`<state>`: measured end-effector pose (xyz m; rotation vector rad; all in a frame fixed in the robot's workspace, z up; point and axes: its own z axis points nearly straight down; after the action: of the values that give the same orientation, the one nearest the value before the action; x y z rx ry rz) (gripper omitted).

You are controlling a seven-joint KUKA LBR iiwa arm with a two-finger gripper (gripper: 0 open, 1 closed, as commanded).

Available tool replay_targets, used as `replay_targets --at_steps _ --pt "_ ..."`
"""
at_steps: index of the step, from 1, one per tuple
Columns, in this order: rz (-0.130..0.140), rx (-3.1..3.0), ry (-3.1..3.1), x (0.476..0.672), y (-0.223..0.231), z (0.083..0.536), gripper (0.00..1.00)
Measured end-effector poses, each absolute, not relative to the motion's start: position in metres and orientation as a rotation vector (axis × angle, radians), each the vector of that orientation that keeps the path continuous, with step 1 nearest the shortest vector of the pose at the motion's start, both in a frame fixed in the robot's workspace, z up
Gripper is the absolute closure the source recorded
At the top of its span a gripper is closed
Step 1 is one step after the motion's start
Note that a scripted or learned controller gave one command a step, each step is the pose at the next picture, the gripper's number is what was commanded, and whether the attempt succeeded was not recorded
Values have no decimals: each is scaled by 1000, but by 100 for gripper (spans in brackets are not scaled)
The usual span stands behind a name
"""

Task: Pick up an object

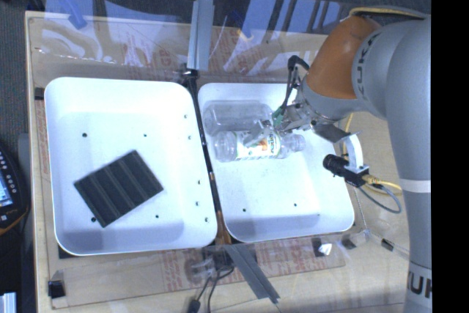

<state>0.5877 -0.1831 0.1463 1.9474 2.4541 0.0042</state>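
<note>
Two clear plastic bottles lie in the right bin. One bottle rests near the back wall. The other bottle, with a white and orange label, lies just in front of it. My gripper hangs down over the labelled bottle's right end, close to its neck. In the left bin a dark ribbed rectangular pad lies flat, front left.
A grey divider post rises behind the seam between the bins. A black cable fitting juts over the right bin's right rim. The arm's orange band looms over the back right corner.
</note>
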Motion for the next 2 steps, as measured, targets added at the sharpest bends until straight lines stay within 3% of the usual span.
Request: replay_targets --at_steps 1,2 --pt "0 1942 2469 599 -204 106 0" --pt "-1 1720 2634 560 -178 91 0"
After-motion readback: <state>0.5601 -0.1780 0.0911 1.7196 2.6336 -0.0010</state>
